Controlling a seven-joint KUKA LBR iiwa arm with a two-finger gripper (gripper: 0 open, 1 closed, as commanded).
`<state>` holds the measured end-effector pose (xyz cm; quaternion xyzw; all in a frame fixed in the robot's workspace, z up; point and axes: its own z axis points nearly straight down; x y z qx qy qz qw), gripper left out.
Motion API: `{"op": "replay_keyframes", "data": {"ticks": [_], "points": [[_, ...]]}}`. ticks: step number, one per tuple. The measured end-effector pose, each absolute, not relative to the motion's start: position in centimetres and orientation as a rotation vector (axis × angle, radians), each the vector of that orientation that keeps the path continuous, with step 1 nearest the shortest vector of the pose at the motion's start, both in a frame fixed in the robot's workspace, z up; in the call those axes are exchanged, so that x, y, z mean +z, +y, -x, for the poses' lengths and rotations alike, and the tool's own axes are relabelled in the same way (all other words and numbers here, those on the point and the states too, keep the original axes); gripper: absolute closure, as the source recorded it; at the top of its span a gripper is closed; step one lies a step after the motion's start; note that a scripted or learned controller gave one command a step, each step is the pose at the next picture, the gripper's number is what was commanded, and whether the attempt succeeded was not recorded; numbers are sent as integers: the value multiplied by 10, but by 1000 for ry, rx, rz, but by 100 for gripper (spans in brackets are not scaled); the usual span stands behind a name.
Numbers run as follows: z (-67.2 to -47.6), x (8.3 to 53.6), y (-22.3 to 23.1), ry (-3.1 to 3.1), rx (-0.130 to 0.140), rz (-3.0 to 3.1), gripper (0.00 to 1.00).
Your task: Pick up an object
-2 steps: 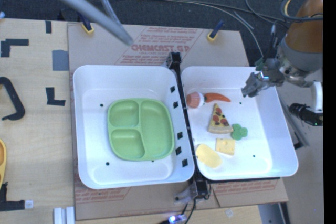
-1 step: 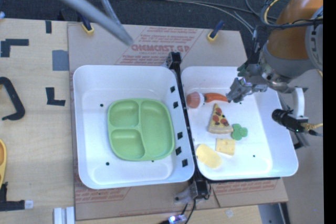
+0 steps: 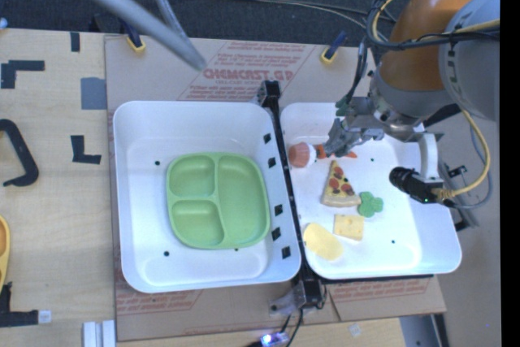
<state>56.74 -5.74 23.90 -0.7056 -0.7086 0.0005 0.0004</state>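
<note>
A pale green divided tray point(image 3: 218, 201) is lying in the left white bin point(image 3: 130, 175), its colour flat and unpatterned. In the right white bin point(image 3: 439, 252), a pizza slice point(image 3: 338, 187) is showing a yellow face dotted with red and dark spots and a tan crust. Just right of it a bright green piece point(image 3: 370, 204) is sitting, and nearer, a square yellow cheese piece point(image 3: 350, 227) with small holes. A pale yellow rounded piece point(image 3: 323, 240) is lying near that. At the far left of this bin a pinkish-red and white ball-like item point(image 3: 300, 154) is resting. The arm's band point(image 3: 422, 28) is glowing orange above a grey wrist. The bench board point(image 3: 244, 65) is showing brown with red lettering.
</note>
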Motion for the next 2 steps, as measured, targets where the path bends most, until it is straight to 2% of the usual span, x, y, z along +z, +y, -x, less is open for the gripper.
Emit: {"op": "replay_keyframes", "data": {"ticks": [1,2], "points": [[-555,243,-4,-2228,0,2213,100],[-557,241,41,-2226,2,2215,100]]}}
